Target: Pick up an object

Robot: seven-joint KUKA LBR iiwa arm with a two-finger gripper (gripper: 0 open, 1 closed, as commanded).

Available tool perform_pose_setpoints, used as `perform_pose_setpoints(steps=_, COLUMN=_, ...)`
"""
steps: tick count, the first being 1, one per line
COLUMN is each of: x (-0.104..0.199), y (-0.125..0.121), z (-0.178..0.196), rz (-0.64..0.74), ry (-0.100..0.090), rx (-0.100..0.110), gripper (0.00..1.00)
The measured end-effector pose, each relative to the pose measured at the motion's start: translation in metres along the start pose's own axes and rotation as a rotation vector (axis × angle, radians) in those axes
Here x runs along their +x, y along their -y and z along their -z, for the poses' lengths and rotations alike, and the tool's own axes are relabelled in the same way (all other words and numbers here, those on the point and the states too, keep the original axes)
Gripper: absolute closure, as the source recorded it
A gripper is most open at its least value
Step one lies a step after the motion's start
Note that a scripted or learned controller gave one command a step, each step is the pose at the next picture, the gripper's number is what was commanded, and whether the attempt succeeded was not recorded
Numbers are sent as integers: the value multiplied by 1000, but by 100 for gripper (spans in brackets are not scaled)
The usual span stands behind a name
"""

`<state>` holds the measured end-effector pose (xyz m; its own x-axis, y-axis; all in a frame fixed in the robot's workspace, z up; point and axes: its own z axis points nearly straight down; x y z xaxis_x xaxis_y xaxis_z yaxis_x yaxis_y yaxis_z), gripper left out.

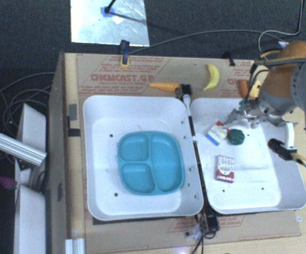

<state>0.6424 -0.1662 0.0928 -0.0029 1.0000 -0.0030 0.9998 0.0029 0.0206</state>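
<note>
**Pick not yet made**

While the green object (236, 136) lies in the right bin (259, 194) beside a small blue-white carton (215, 134), the gripper (241, 116) hangs just above them, grasping nothing; its opening cannot be judged. Descent, grasp and lift remain. A red packet (225, 169) lies nearer the front.

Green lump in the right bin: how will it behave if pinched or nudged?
The green lump looks rounded and knobbly, so it may roll or slip from a pinch. It lies close to the blue-and-white packet; a nudge could shove both.
</note>
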Motion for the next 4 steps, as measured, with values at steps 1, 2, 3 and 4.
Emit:
perform_pose_setpoints(steps=1, x=32, y=32, z=0, rz=-1, ry=3, rx=0, gripper=0)
perform_pose_setpoints(steps=2, x=8, y=-27, z=-7, rz=2, ry=-1, rx=15, gripper=0)
perform_pose_setpoints(steps=3, x=60, y=8, z=-8, rz=3, ry=-3, rx=19, gripper=0)
perform_pose_setpoints(steps=4, x=59, y=6, z=3, rz=5, ry=-2, rx=15, gripper=100)
